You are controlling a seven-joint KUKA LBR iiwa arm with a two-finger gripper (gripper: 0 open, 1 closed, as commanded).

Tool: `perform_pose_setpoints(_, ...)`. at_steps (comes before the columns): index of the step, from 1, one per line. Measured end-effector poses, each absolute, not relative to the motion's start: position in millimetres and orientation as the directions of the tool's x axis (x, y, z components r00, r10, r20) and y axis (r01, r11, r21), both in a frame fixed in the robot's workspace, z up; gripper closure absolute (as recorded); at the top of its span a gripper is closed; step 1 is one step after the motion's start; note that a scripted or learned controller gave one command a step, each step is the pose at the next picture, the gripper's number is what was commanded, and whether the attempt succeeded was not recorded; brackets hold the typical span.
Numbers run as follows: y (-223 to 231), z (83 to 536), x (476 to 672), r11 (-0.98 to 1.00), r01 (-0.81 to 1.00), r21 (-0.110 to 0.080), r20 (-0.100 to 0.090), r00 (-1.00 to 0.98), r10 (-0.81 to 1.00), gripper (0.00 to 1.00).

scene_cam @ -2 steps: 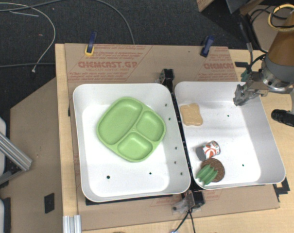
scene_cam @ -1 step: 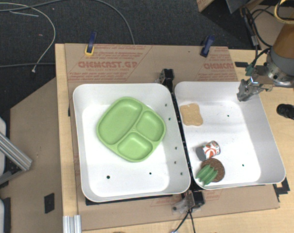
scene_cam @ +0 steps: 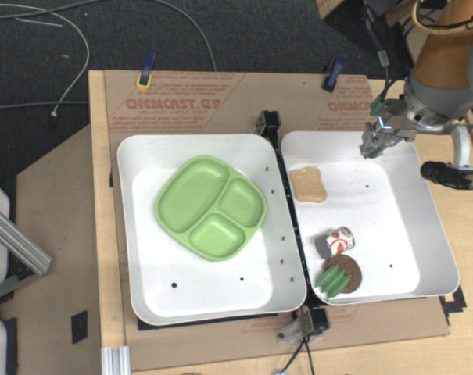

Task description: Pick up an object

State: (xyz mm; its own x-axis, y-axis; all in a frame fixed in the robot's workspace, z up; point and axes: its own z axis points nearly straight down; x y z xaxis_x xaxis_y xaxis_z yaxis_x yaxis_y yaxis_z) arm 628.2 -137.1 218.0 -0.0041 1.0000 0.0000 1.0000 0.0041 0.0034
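Observation:
My gripper (scene_cam: 373,144) hangs over the far edge of the right bin (scene_cam: 424,233), with nothing visible between its fingers. In that bin lie a tan slice of toast (scene_cam: 307,184) near the left wall, a small red-and-white can (scene_cam: 336,241) on its side, and a round brown and green item (scene_cam: 339,276) at the near left corner. The gripper is well apart from all of them, up and to the right of the toast.
The left bin (scene_cam: 142,233) holds a green divided plate (scene_cam: 212,207). Black clamps (scene_cam: 268,121) sit between the bins at the far side. Cardboard (scene_cam: 189,100) lies under both bins. Cables cross the dark floor at the far left.

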Motion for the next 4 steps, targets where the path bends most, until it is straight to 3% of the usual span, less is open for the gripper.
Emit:
perform_pose_setpoints(2, -31.5, 240.7, 643.4, 0.006, 1.000, 0.003, 0.002, -0.006, 1.000, 1.00)
perform_pose_setpoints(4, 69.4, 224.3, 642.6, 0.006, 1.000, -0.003, 0.002, -0.006, 1.000, 1.00)
